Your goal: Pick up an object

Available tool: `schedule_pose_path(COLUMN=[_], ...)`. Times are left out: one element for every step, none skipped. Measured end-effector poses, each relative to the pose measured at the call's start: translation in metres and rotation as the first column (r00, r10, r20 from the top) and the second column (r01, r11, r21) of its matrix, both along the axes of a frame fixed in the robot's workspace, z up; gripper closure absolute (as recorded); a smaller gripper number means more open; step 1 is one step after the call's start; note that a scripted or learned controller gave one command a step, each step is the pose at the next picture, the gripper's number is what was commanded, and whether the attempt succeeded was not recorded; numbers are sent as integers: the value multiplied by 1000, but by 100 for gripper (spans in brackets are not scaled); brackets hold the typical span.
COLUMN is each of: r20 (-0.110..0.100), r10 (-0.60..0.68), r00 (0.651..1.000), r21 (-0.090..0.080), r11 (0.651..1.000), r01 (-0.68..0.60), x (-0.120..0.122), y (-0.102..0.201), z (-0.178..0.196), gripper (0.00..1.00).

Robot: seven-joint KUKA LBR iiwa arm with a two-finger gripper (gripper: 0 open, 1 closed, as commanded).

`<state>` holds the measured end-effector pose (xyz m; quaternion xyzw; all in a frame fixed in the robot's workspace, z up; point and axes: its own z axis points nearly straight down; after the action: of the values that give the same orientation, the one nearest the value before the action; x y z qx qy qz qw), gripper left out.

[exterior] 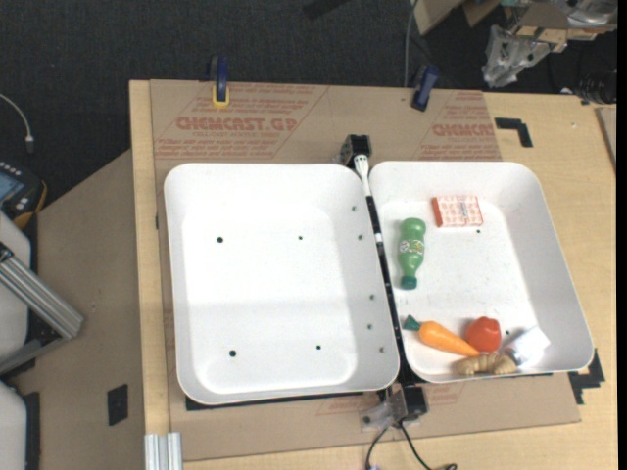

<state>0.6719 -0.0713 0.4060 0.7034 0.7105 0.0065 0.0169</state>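
The right bin [549,253] holds a green bottle [409,252] lying near its left wall, a pink-and-white box [458,211] toward the back, and an orange carrot [441,337], a red pepper-like piece [482,334], a tan ginger-like piece [483,364] and a small white item [529,345] at the front. My gripper [507,59] hangs high beyond the back right of the bench, well away from the bins, with nothing visible between its fingers.
The left bin [196,262] sits beside the right one on a brown board [294,116]. Blue clamps [220,76] [424,84] stand on the board's back edge. A cable and connector [402,409] lie at the front between the bins.
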Motion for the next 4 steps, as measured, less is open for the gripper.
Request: schedule_pose_path(r20=[4,9,13,17], r10=[1,3,4,5], r00=[1000,1000,1000,1000], r21=[-2,-4,-6,-8], r11=[1000,1000,1000,1000], r01=[-1,-3,-4,-5], x=[1,1,2,3], y=[0,1,1,2], z=[11,22,32,43], gripper=[100,100,100,100])
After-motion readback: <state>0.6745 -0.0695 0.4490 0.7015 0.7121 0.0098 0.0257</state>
